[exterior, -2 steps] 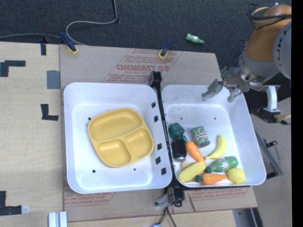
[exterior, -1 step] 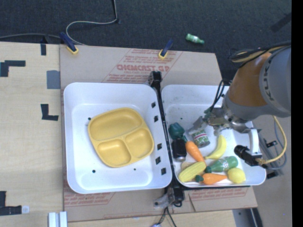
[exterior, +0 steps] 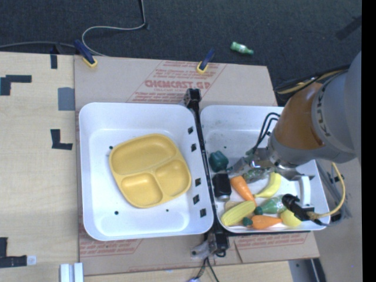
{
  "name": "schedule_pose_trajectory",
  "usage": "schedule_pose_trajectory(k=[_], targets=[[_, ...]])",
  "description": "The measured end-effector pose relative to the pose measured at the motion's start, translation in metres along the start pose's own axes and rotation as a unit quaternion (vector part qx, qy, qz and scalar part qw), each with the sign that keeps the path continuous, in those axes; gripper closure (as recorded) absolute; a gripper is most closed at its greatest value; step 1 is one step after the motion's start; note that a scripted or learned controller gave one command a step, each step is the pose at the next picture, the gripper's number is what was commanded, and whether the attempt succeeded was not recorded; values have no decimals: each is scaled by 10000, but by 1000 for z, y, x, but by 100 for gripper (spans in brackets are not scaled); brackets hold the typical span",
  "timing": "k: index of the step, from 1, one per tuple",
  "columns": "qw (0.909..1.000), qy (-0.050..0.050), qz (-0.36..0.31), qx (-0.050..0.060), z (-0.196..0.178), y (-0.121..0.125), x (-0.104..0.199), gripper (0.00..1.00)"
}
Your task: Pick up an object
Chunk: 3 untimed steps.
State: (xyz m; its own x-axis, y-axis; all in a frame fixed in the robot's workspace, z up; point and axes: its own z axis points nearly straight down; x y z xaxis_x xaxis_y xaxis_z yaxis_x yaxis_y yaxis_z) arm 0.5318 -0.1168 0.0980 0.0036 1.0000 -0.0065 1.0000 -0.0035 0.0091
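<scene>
Whether the grey two-finger gripper (exterior: 251, 168) is spread or closed cannot be told: its tip sits under the orange-banded wrist, right of centre in the frame, low among the toys in the right-hand shallow white bin (exterior: 235, 117). Nothing can be seen held in it.

The nearest candidates lie just below the tip. An orange plastic carrot (exterior: 242, 188) slants down to the right, with a yellow plastic banana (exterior: 271, 185) on its right. Both are probably hollow moulded play food: light, stiff, smooth and apt to slide or roll out of a loose pinch.

The carrot tapers, so I would take it across its thicker upper half, closing across its width, not along its length. The banana curves, and its mid-section is the safest place to take hold.

Crowding is the main difficulty. A black rectangular block (exterior: 221, 185) lies just left of the carrot. A yellow plastic corn cob (exterior: 237, 212) and a second orange carrot (exterior: 265, 221) lie along the lower rim.

A small dark green rounded piece (exterior: 218, 159) stands freer, left of the gripper near the divider.

The left-hand white bin (exterior: 94, 157) holds a yellow divided plastic plate (exterior: 150, 169), broad and flat, which would be awkward to pinch.
</scene>
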Motion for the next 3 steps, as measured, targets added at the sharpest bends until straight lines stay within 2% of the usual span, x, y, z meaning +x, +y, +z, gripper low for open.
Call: schedule_pose_trajectory(k=[1,2,3], targets=[[9998,-98,60,-178,0,-9,6,0],[10000,-23,8,-23,10,-34,7,0],[10000,-5,-2,-4,1,-35,9,100]])
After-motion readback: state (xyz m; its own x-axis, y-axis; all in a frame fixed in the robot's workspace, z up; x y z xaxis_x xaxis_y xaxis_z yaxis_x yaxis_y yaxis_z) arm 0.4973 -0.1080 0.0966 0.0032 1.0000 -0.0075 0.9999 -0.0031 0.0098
